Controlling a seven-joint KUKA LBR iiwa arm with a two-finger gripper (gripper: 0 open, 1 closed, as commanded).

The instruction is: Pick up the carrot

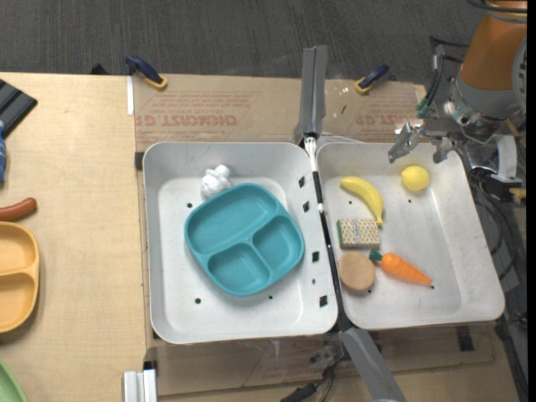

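- A teal divided tray [243, 239] is sitting in the left bin [159, 249].
- The carrot [403, 268] is lying in the right bin [477, 258], long axis slanting, tip pointing lower right.
- The gripper [421, 143] is hovering, fingers spread and empty, well above-right of the carrot.

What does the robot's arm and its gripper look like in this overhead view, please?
The arm enters at the top right edge: a broad orange band sits over a pale grey, rounded wrist section. Below that hangs a cluster of grey metal brackets and fittings that ends in the gripper, whose slim metallic fingers look silvery and angular. Dark cables run beside the wrist and trail down the right side of the bench.
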